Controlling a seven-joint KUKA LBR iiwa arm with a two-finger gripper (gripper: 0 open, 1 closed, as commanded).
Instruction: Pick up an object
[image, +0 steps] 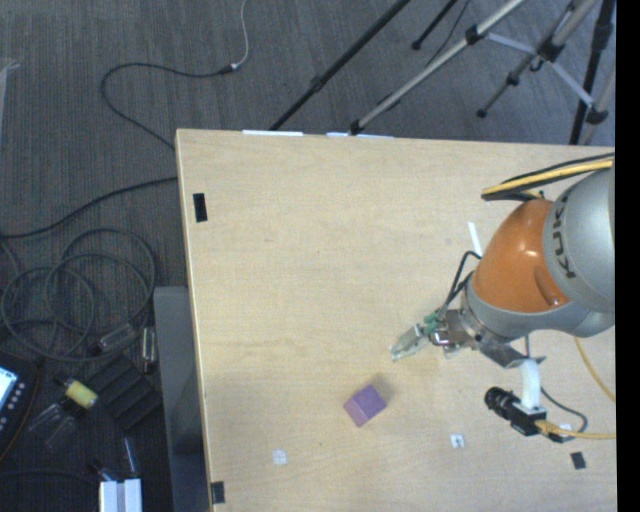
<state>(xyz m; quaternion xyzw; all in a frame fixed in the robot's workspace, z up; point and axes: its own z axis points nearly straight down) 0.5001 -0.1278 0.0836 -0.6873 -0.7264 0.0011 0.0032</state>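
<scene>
A purple block (364, 405) lies low on the wooden board (300, 260); the gripper (408, 343) hovers just above-right, its opening unclear.

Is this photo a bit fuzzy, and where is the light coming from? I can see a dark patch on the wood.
Camera view: soft all over, the gripper especially smeary; lighting even, no glare on the bench; a faint shadow darkens its lower left, and the purple block casts little shadow. Light source not shown.
</scene>
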